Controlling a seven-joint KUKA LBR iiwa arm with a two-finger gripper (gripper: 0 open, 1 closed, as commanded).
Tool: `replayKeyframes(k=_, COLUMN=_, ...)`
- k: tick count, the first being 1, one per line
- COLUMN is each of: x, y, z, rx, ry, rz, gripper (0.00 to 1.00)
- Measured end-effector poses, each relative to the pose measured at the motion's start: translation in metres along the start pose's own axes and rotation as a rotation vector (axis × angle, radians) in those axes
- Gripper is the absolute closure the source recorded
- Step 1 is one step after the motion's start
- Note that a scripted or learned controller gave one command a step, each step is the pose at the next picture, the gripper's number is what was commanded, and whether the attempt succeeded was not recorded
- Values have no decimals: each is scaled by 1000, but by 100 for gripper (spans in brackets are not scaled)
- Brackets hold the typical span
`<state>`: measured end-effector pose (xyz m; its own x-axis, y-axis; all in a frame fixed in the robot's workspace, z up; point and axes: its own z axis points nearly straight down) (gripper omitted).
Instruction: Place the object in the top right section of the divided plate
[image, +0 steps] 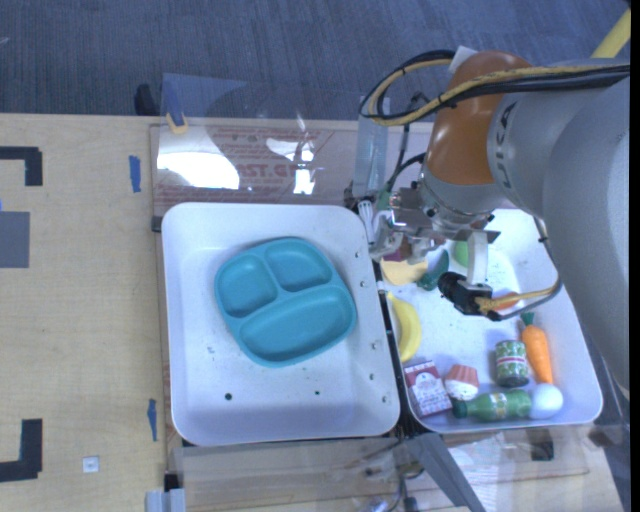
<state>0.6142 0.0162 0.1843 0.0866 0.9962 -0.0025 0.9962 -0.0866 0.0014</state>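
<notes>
Two shallow white bins sit side by side on the bench (80, 300). The left bin (200, 390) carries a blue divided plate (286, 298), lying a little toward twelve o'clock of the bin's middle and turned at a slant; its two small sections face twelve o'clock and its one long section faces five o'clock. All three sections are bare.

The right bin (575, 340) holds a scatter of toy food. A banana (406, 325) lies along the nine o'clock wall. At six o'clock a small red and white carton (427, 388) lies beside a red and white piece (462, 379), and just below them a green bottle (497, 404) rests on its side, its end close to a white egg (548, 400). A green can (511, 362) stands at four o'clock, with an orange carrot (538, 350) just beside it.

From three o'clock the grey arm (570, 150) reaches in over the right bin, its orange band (470, 110) above the wrist. The tool (432, 262) hangs low near the bin's eleven o'clock corner, over a yellow piece (403, 271) and a green piece (436, 268). Whether its fingers are wide or narrow, I cannot tell, as the wrist and cables cover them, and nothing can be seen gripped. A black fitting (462, 290) juts from the wrist toward five o'clock.
</notes>
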Motion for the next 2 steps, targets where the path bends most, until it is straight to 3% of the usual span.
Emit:
replayKeyframes(k=1, x=21, y=-36, z=0, rx=5, ry=3, rz=35, gripper=100)
replayKeyframes(k=2, x=10, y=-60, z=-93, rx=-6, ry=4, rz=56, gripper=100)
